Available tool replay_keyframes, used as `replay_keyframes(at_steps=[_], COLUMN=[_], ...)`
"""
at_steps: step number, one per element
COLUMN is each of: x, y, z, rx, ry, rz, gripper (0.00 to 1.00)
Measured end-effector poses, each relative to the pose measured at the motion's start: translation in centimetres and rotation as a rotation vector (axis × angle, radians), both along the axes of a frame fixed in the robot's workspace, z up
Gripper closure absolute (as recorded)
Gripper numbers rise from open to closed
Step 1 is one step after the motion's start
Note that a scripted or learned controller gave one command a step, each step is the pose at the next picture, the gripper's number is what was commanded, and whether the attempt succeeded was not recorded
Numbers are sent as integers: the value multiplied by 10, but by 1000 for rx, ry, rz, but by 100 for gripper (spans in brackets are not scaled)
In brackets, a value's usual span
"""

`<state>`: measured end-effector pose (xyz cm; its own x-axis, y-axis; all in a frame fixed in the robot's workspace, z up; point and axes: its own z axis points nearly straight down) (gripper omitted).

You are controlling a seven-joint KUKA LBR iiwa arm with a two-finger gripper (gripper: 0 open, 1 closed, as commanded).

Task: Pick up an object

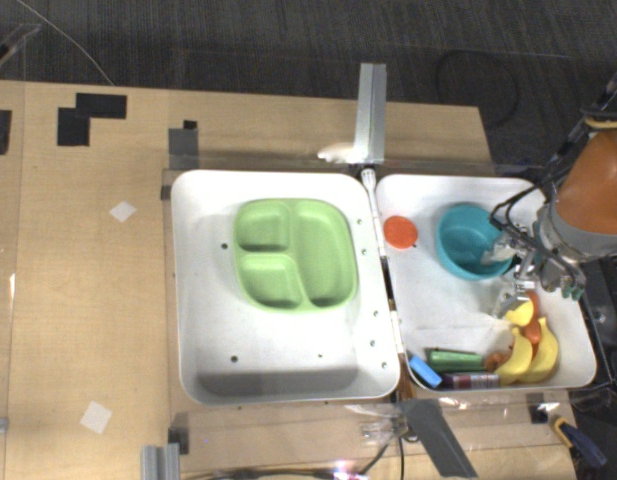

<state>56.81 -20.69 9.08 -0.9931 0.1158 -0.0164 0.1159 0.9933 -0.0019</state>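
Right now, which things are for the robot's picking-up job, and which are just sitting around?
For the job: the hand, banana, teal bowl, orange ball, green marker, blue block.

Just lying about: green divided plate in the left bin.

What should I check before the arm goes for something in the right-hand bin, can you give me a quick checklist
1. Hand over the right white bin: ok, it sits between the teal plastic bowl and the yellow banana toy.
2. Hand already holds something: cannot tell.
3. Target has room around it: not ok, the banana toy lies against the green marker and other small items.
4. Small orange round object stands apart: ok.
5. Green divided plate lies in the left white bin, out of the way: ok.
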Motion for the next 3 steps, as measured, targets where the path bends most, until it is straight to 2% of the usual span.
replay_keyframes(at_steps=[1,2,3], x=[7,19,38], y=[1,22,33], z=[0,0,-1], rx=[2,3,5], ry=[0,-2,-1], rz=[-66,-214,-274], gripper=[0,0,0])
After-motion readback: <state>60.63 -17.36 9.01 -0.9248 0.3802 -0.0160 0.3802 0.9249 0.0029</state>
